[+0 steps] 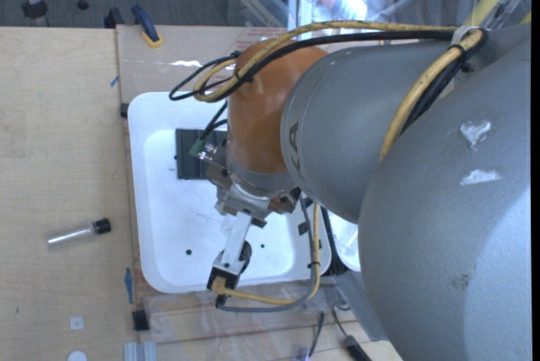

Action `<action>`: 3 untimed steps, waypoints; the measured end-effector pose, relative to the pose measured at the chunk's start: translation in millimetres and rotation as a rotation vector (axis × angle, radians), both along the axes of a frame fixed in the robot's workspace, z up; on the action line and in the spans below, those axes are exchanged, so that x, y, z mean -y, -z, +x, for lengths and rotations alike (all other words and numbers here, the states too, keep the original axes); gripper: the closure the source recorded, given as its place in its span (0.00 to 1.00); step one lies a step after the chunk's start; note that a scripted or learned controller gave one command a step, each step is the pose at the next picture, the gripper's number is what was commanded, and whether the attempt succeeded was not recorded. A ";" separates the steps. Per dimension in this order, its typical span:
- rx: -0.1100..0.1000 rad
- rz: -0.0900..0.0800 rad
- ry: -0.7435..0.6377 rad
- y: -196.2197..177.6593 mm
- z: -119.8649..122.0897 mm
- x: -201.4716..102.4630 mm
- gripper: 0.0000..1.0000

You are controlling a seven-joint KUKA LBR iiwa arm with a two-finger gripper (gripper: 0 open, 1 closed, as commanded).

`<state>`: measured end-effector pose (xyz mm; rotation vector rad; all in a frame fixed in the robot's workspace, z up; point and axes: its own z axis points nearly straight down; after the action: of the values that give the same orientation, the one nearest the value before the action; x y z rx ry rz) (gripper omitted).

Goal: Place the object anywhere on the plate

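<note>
- The arm is hanging low over the left bin. Its wrist is covering the gripper, so I cannot tell whether the gripper is open or closed.
- A flat dark square is lying on the bin floor toward the far left, just beside the wrist. I am judging this to be the object.
- The plate may be lying hidden under the arm; I cannot tell.
- The square is looking thin, so a good pick is probably calling for centring over it, coming down slowly and closing across its edges.
- Lifting well clear of the rim before carrying is likely the safer course.
- A capped clear tube is lying on the bench, well apart to the left.
</note>
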<state>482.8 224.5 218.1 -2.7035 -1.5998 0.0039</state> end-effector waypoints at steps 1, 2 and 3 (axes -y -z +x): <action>-0.001 0.000 0.181 124.6 -4.0 0.7 1.00; 0.001 0.001 -0.398 -5.9 -3.3 13.9 1.00; 0.002 0.001 -0.704 -86.2 50.4 -0.7 1.00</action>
<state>533.2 225.2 304.3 -1.9868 -2.4348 0.0000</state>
